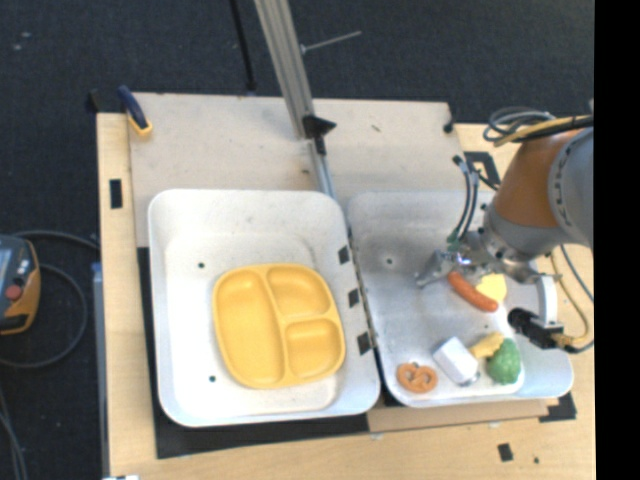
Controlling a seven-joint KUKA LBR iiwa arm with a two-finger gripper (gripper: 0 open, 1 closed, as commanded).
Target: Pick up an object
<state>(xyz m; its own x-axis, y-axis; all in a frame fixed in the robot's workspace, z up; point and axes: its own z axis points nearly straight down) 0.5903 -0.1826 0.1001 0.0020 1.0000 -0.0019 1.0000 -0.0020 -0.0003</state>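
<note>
Looking down on the desk [240,148] from the fixed overhead camera, we found the task at an early stage, with no object yet lifted. Two shallow white bins sat side by side. The left bin [180,238] carried a yellow divided tray [278,324] lying flat near its middle. The right bin [400,228] carried the candidate objects, gathered toward its near right corner: an orange carrot-like piece [472,292] lying against a yellow piece [491,288], a white block [455,359], a small yellow item [487,345], a green leafy item [505,362] and an orange pretzel-shaped item [417,376].

The arm [540,188] reached in from the right, its orange band above the wrist. The claw [447,265] hung low over the right bin, just beside the upper end of the carrot-like piece. We could not tell how far it was parted, since wrist and cabling hid much of it and the metal parts were small and blurred. We saw no object between them, so we recorded no grasp.

We judged that the approach was largely made and that the closing, the lift and the proof of a hold all remained. Every object appeared to rest on the bin floor. The carrot-like piece seemed the likeliest target, being nearest the claw.
</note>
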